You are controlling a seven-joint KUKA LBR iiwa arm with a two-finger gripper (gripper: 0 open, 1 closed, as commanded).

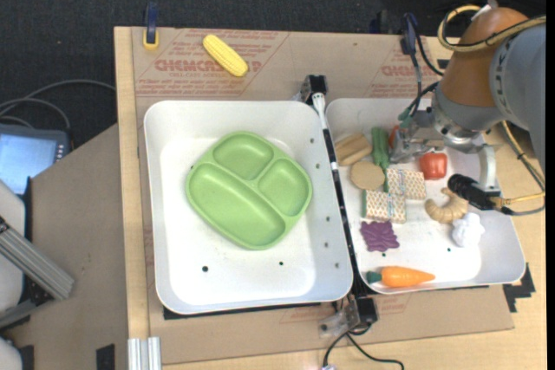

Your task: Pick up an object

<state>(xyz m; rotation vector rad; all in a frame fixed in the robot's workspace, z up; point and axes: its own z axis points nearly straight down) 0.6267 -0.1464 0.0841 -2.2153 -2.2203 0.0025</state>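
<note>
The pincer point(414, 139) hangs low over the far side of the right shallow white bin point(499, 260), near the worktop's point(286, 56) far right corner; whether it is spread or pressed together cannot be told, and nothing shows pinched in it. The likeliest target, a small red block-like toy point(434, 164), lies just beside it, touching nothing that would snag; a clean pick probably calls for a straight descent centred on it, clear of the upright green stick-shaped toy point(380, 147).

Counted in that bin: one red block, one green stick, two tan bread-like pieces point(354, 147), one checked cracker-like square point(397, 191), one purple grape cluster point(379, 234), one orange carrot point(406, 276), one white lump point(468, 230). The left white bin point(173, 273) holds one green divided plate point(249, 188); one yellow corn cob point(225, 55) lies near the worktop's far edge.
</note>
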